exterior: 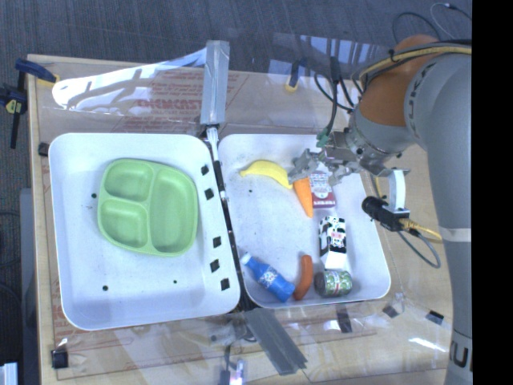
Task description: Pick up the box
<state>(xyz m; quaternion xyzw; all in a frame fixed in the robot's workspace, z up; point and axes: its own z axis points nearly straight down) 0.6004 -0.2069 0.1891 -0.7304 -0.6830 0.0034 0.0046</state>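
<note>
Can [333, 281] front; box [333, 243] below claw [321, 167], apart.

Bench on dark carpet, seen from above

Grey ribbed carpet floor [160, 14] fills the top of the frame and the left edge. Pale wooden benchtop [417, 335] under clear plastic sheeting [120, 91], creased at upper left. Blue clamps [32, 70] at the bench's upper-left corner. Black cables [417, 30] trail at upper right.

No legible text (bench [144, 95] lettering blurred).
</note>
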